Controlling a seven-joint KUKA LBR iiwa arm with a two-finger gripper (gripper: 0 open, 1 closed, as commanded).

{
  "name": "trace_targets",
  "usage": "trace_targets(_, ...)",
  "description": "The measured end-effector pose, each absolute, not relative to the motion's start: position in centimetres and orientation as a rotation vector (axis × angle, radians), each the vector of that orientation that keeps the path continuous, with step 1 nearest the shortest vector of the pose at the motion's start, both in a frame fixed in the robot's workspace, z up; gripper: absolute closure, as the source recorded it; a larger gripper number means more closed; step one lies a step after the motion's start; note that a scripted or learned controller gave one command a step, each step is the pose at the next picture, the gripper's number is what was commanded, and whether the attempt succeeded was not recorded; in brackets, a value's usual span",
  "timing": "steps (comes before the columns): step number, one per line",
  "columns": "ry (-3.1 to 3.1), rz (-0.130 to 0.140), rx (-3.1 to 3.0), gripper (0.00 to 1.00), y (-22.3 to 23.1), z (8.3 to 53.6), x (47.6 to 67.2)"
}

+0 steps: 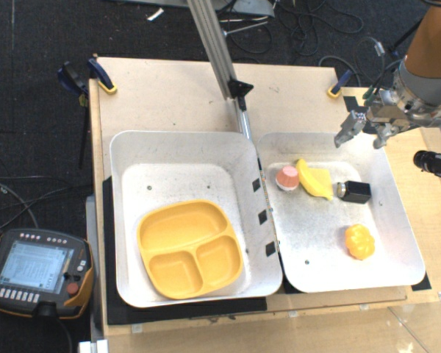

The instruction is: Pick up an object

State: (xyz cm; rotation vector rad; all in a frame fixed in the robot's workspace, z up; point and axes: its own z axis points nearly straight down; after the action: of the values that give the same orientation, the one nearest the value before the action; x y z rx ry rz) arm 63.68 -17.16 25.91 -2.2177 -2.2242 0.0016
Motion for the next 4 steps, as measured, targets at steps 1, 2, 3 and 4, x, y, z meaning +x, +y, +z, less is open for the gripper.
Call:
trace_targets(1,-2.224,0.002,-2.217,0.0,-17.2,25.9,63.7)
trace_targets(2,-2.219,0.006,-2.217,0.0,-16.9,19.5,63.6)
trace_targets(3,-2.218,0.005,-2.219,0.0,-17.6,13.4,63.7)
trace_targets(4,-2.22,0.003,-2.22,0.0,-17.6,9.3,63.6)
